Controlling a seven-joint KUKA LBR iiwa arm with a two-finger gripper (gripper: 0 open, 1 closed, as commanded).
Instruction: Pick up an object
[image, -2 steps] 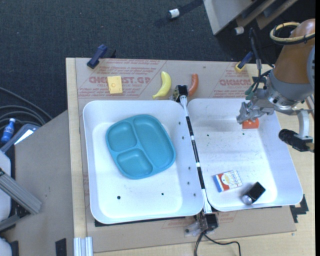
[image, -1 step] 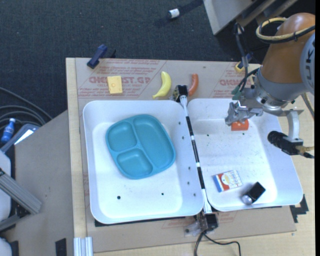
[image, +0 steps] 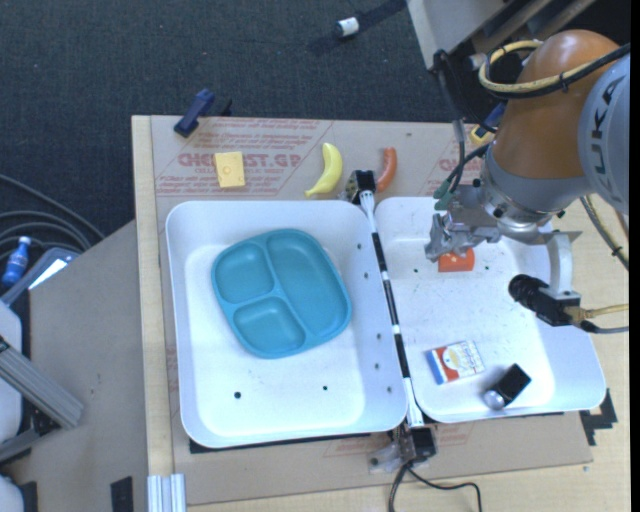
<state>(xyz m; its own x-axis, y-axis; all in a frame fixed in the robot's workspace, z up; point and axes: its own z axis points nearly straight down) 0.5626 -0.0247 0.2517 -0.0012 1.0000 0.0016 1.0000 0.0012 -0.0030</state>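
Faintly, bench (image: 260, 150) print "CH…ST. G.P"

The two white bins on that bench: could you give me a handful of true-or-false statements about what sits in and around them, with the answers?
1. A blue divided plate lies in the left bin. True.
2. The banana lies inside the right bin. False: it lies on the board behind the bins, beside an orange carrot-like toy.
3. The gripper is over the right bin, just above a small orange-red object. True.
4. A small card-like box lies near the front of the right bin. True.
5. The blue plate has one single undivided well. False: it shows three compartments.
6. The yellow square block sits on the blue plate. False: it lies on the board behind the left bin.
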